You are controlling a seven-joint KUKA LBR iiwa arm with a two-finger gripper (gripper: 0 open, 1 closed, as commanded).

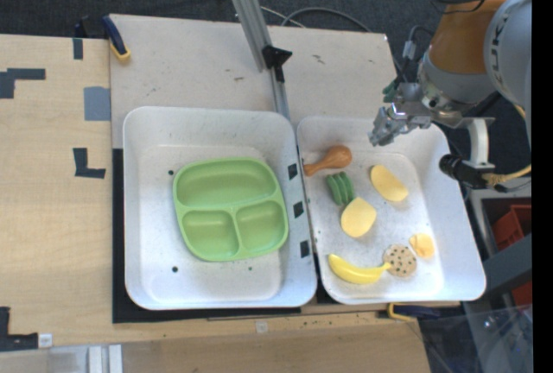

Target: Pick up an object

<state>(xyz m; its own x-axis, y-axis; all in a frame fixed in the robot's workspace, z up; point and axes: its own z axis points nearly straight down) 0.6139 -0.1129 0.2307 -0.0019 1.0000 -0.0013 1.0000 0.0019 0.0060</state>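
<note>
Objects for picking lie all in the right bin [449,216], on its white floor. At the top left of this bin is a brown toy drumstick [328,160], with its thin end pointing to the wall between the two bins. Just below it is a green ribbed piece [340,187], maybe a toy vegetable. To the right of these is a yellow oval piece [389,184], and below the green one is a second yellow piece [358,218], more round. These two yellow pieces are near each other but apart. At the front of the bin a yellow banana [355,270] lies curved, and its right end touches a round cookie with dark dots [399,260]. Just beside the cookie, to the upper right, is a small orange piece [422,245].

The left bin [147,190] holds a green plate with three compartments [231,208].

The arm [479,26] comes in from the right. The claw [384,129] hangs over the upper edge of the right bin, above and to the right of the drumstick, well apart from the objects. Nothing is seen between its fingers, but whether they are open or closed I cannot tell.

Both bins stand on the desk [52,190], and a grey metal bar [246,0] goes slanted over its far part.
</note>
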